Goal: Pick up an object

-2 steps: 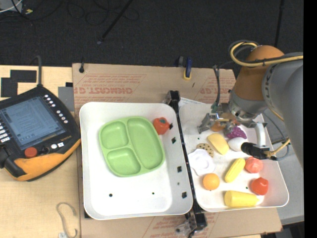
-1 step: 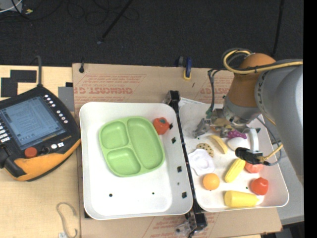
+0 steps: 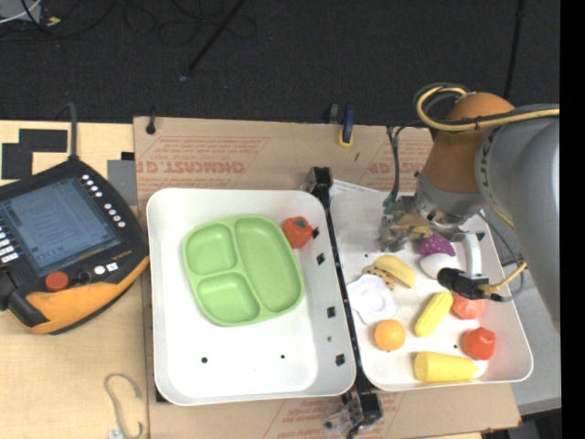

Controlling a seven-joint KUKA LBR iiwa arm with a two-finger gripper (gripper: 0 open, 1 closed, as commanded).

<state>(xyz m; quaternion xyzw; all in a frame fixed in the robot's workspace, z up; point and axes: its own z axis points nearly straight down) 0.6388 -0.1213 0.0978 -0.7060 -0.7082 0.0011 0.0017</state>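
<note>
In the right white bin [image 3: 512, 359] lie the toy foods: a purple grape bunch [image 3: 437, 244] near the far side, a yellow banana [image 3: 395, 270], a yellow corn cob [image 3: 432, 313], an orange ball [image 3: 389, 335], a red tomato [image 3: 478, 342] and a yellow wedge [image 3: 445, 367]. The gripper [image 3: 398, 230] hangs low just left of the grapes; nothing shows between its fingers, and their spread is unclear. The left white bin [image 3: 174, 355] holds a green divided plastic tray [image 3: 242, 270] with a red strawberry toy [image 3: 297, 231] just beside its right corner.
</note>
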